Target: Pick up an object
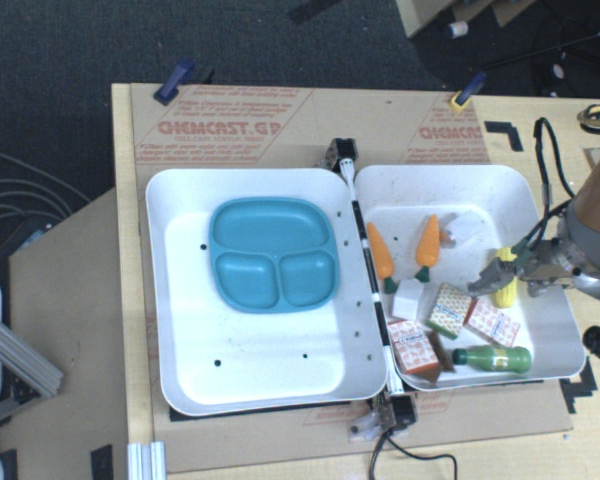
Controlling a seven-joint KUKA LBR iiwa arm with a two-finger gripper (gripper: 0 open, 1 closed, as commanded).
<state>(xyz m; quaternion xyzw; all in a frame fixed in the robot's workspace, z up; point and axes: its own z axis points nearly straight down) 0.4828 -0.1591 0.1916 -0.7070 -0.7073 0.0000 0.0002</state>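
The right bin (450, 183) holds two orange toy carrots, one near the divider (380, 253) and one further right (428, 240). Toward its front lie three small printed boxes: a red and white one (411, 343), a greenish one (446, 311) and another red and white one (491, 320). A green bottle (492, 358) lies on its side by the front wall. My gripper (493, 280) hangs low over the bin's right half, just above the rightmost box, with a yellow part showing at its tip. Nothing shows as held.
The left bin (180, 298) carries a blue divided plate (273, 253). The grey arm (592, 230) comes in over the right bin's right wall, with black cables (545, 168) behind it. Cardboard covers the bench around both bins.
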